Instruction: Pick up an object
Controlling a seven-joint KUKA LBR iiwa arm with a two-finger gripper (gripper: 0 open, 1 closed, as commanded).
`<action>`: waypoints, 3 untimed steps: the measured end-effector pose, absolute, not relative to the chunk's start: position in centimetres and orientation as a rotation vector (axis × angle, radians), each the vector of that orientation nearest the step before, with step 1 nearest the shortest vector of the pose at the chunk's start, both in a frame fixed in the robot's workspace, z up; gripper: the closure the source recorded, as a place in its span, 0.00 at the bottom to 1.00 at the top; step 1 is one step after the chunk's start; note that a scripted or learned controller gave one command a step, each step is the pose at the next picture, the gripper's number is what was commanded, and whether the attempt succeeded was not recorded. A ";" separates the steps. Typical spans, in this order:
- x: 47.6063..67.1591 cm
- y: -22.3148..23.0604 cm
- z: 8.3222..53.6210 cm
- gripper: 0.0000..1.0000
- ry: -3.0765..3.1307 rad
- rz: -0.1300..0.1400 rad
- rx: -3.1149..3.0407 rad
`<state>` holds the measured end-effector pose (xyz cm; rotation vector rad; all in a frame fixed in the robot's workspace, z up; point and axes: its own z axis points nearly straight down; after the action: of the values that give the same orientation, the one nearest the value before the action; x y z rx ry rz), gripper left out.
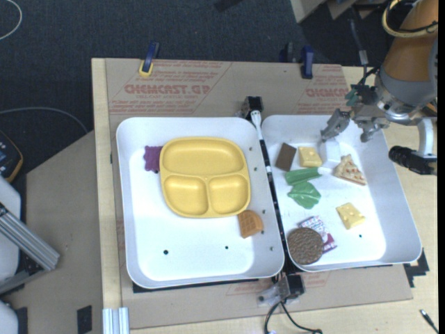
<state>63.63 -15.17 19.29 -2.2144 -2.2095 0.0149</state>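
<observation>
Two shallow white bins were set side by side on the bench, the left bin [139,186] and the right bin [396,214], their inner walls nearly touching. Most of the left bin was taken up by a yellow divided tray [205,176], placed toward its far side; a purple piece [151,157] was tucked against the tray's left edge, and a small tan block [250,223] lay just beside its near right corner.

The arm [410,54] was brought in from the right and held over the far part of the right bin, presumably so that the cluster of food pieces there could be reached. Its gripper [352,124] was seen with the fingers spread apart and nothing between them.

The candidates for picking were grouped in the right bin. A round brown cookie [304,245] was seen at the near edge, touching a red-and-white wrapper [316,226]. Green leaf pieces [304,186] lay near the middle. A waffle wedge [350,170] lay just near of the gripper, and a brown block [285,156] and a pale yellow cracker [309,157] to its left. A small cheese piece [350,215] sat apart toward the right. Nothing was judged to be lifted yet; the cracker and the waffle wedge were judged the closest targets.
</observation>
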 end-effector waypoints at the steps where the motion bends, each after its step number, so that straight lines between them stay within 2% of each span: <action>1: 63.9 -15.1 20.3 0.00 -2.221 0.001 -2.221; 3: 64.4 -15.8 11.3 0.00 -2.219 0.005 -2.217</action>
<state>64.40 -15.81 11.27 -2.2171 -2.2188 0.0051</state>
